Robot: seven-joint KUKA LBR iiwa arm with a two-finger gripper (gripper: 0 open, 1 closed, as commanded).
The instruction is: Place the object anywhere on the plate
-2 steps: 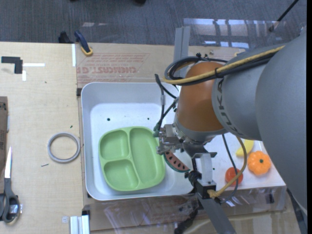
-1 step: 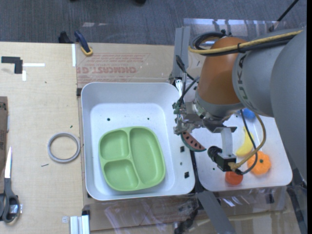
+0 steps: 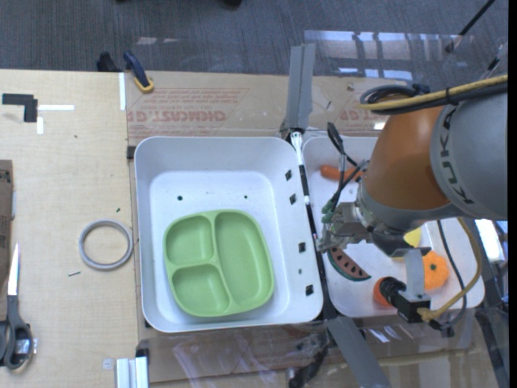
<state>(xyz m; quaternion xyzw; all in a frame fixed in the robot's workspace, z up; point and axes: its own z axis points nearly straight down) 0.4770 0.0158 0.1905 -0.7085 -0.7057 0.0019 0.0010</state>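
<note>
**Still in the right bin: a toy watermelon slice under the wrist**

Plainly, the likeliest thing for this task is the watermelon slice [image 3: 349,267], a thin red crescent with dark seeds and a green rind, lying in the right bin [image 3: 355,297] close to its left wall and near its front edge. The gripper [image 3: 333,237] sits just above the slice's upper end; whether it touches cannot be made out, nor can I tell how the pincer stands, since the wrist hides it.

The slice looks like a light, rigid plastic toy, probably smooth and a little slippery, and not fragile. Its thin, curved form suggests pinching across the narrow width near the middle of the arc.

Its long axis runs from the bin's left wall toward the front right, rind bulging to the front left.

The green divided plate [image 3: 218,261] lies in the left bin [image 3: 153,168], toward its front edge.
</note>
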